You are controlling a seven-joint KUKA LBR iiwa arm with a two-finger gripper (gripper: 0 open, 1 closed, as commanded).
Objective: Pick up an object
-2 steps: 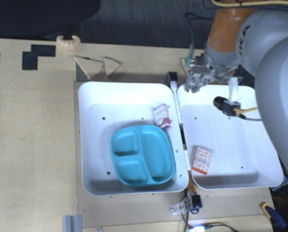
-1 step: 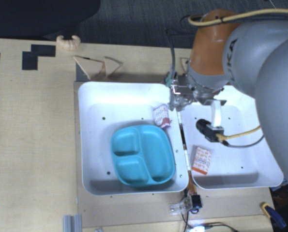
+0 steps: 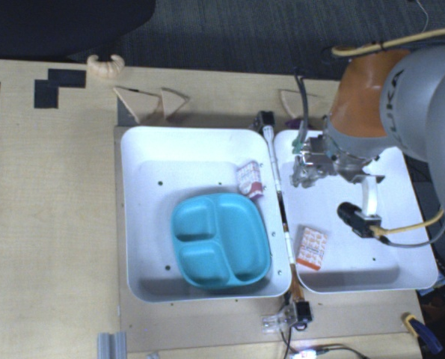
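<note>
Camera view, from above the counter (image 3: 57, 223):

1. Landmark. A blue divided tray (image 3: 221, 239) lies flat in the left bin (image 3: 143, 163), toward that bin's near edge. It has three compartments facing up. All positions below are given relative to this tray.

2. Loose items. A small red-and-white packet (image 3: 249, 178) lies in the same bin, just beyond the tray's far right corner, close to the tray or touching it, and close to the bin's right wall. An orange-and-white packet (image 3: 311, 247) lies to the right of the tray, across the wall between the bins, on the floor of the right bin (image 3: 401, 223) near its left wall. The two packets are well apart.

3. Robot. The arm (image 3: 424, 96) enters from the right of the tray, with its orange band (image 3: 364, 96) above the right bin's far edge. The gripper (image 3: 306, 172) points down into the right bin, to the right of the tray and farther back, roughly level with the red-and-white packet and beyond the orange-and-white packet.

4. Gripper state. At this angle it cannot be told how far the gripper is open, or whether it has hold of anything. Both packets and the tray rest on the bin floors, apart from the gripper.
</note>
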